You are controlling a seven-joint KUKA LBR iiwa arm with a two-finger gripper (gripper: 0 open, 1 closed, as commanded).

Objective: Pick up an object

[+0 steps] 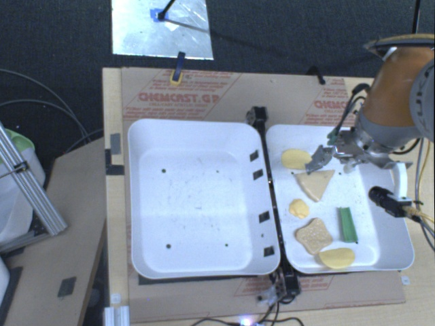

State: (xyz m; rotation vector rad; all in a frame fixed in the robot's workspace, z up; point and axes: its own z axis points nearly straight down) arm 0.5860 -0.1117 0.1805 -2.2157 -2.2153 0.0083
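The right bin [391, 250] holds several food pieces. There is a pale yellow oval [294, 158], a cream wedge [316, 183], a small yellow lump [298, 208], a tan bread slice [313, 236], a green stick [347, 224] and a yellow oval [336, 257]. My gripper [333, 163] hangs over the far part of this bin, just above the wedge's upper edge and right of the pale oval. It is open, its fingers [317, 160] spread, with nothing between them.
The left bin [197, 202] sits beside the right one, with a black divider [266, 182] between them. Both rest on a cardboard sheet [204, 94]. The arm's orange band [397, 80] and a black fitting [384, 199] stand over the right bin's right side.
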